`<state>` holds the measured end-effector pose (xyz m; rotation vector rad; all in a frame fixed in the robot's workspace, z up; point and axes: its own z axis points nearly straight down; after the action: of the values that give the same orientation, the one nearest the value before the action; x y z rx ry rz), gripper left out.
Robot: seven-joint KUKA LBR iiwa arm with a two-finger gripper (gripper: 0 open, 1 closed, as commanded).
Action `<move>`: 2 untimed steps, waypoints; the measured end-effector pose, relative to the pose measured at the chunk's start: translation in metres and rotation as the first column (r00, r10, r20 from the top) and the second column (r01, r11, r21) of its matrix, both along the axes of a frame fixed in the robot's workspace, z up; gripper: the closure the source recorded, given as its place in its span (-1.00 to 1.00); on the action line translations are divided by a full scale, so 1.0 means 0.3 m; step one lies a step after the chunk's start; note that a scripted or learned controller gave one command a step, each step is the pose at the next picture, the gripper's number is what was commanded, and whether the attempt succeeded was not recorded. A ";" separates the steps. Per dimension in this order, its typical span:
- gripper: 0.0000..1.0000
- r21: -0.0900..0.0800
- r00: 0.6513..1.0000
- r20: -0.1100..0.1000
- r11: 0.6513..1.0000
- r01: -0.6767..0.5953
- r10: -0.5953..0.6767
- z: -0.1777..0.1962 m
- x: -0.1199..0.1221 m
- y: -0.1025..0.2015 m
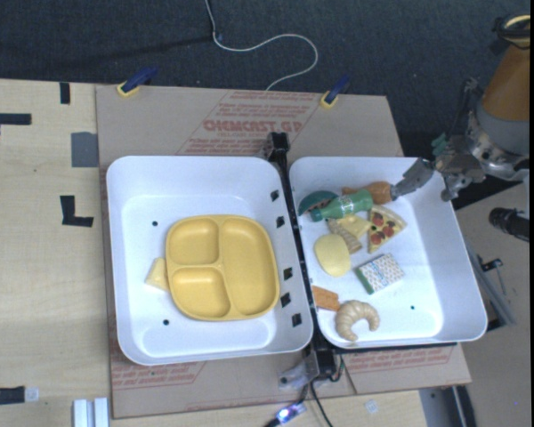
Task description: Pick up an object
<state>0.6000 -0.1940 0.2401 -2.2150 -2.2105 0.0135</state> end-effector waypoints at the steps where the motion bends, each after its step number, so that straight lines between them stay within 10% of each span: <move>1: -1.00 -0.003 1.000 0.013 1.000 -0.003 0.003 0.029 0.008 0.001; 2: -1.00 -0.003 1.000 0.010 1.000 -0.004 0.004 -0.119 -0.007 0.015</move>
<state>0.5979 -0.1895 0.2043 -2.2169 -2.2219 0.0055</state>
